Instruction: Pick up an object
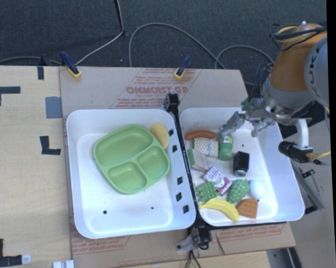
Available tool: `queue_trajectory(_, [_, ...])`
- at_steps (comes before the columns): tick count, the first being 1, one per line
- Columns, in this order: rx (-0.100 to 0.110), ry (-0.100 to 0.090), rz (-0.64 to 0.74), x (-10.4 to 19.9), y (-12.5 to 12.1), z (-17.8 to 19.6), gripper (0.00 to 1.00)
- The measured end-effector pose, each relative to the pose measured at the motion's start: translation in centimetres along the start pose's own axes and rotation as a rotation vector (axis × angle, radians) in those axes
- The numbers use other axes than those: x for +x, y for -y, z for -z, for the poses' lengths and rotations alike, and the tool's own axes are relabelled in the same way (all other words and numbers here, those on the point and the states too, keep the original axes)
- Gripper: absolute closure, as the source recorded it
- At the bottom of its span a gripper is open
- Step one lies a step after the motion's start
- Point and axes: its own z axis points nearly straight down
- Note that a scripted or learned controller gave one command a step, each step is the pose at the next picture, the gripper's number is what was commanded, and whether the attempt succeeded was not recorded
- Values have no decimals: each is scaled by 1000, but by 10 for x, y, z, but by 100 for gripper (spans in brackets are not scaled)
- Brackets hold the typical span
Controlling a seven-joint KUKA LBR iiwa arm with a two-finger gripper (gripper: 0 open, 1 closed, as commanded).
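1. Your gripper [246,124] hangs over the right bin [280,201] near its upper edge; jaws spread apart, nothing between them.
2. Just below its left finger you'll find a green bottle [225,147]; a black can [241,163] lies beside that.
3. Banana [220,207] at the front.
4. Left bin [88,216]: green divided plate [131,158].

Right white bin [280,201] holds the clutter: yellow plastic banana [220,208] at front edge, orange waffle-textured wedge [248,208] touching it, black cylinder [240,163] lying mid-bin, green bottle [225,148] upright, red sausage [200,134] at back.
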Motion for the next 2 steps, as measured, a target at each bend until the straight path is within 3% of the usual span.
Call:
queue_trajectory(1, [-12, 2, 0, 2, -34, -115, 0])
queue_trajectory(2, [-17, -1, 1, -26, -27, -114, 0])
